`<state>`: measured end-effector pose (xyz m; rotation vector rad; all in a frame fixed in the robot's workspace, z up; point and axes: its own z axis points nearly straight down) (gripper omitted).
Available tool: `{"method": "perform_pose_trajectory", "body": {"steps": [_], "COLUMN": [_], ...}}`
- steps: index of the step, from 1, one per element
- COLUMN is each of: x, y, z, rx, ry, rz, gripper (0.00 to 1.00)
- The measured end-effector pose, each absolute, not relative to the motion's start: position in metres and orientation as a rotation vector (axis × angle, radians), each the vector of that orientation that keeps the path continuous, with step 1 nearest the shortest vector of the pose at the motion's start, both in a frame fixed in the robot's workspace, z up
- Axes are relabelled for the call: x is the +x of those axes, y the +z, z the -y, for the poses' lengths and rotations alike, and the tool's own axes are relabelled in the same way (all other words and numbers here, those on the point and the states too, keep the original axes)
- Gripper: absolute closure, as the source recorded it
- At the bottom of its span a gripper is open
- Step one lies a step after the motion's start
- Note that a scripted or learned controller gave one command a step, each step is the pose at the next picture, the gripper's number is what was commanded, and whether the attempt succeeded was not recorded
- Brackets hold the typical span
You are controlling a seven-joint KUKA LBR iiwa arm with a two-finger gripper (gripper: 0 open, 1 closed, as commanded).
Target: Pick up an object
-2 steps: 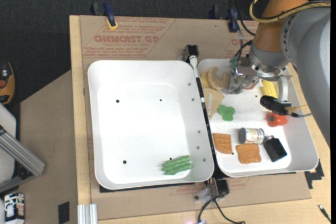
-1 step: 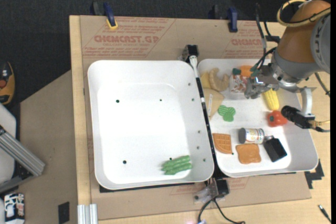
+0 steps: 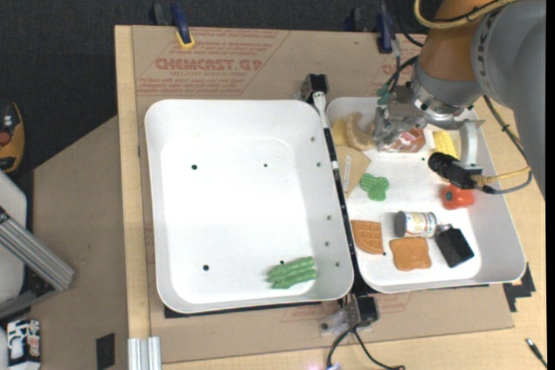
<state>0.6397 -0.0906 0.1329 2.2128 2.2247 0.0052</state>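
Green bean pod toy (image 3: 292,272) lies nearest, alone in left bin (image 3: 173,134), long axis roughly left-right. Gripper (image 3: 392,131) is low in right bin (image 3: 503,230), over reddish item (image 3: 408,140) at the far end. Finger state: cannot tell, hidden under the wrist. Judgement: descend straight and close across the item's short side. Its orientation is unreadable.

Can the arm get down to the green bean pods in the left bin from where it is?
Probably yes. The green bean pods lie alone near the left bin's front edge, nothing over them; the gripper is over the right bin.
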Motion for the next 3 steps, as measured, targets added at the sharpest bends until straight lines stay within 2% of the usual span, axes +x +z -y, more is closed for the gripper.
{"method": "perform_pose_trajectory", "body": {"steps": [1,2,3], "x": [0.669,0.666,0.665], "y": [0.189,0.185,0.187], "z": [-0.027,-0.085,-0.189], "rx": [2.205,2.214,2.21], "ry": [0.017,0.005,0.009], "rz": [-2.234,-2.228,-2.234], "gripper": [1.0,1.0,1.0]}}
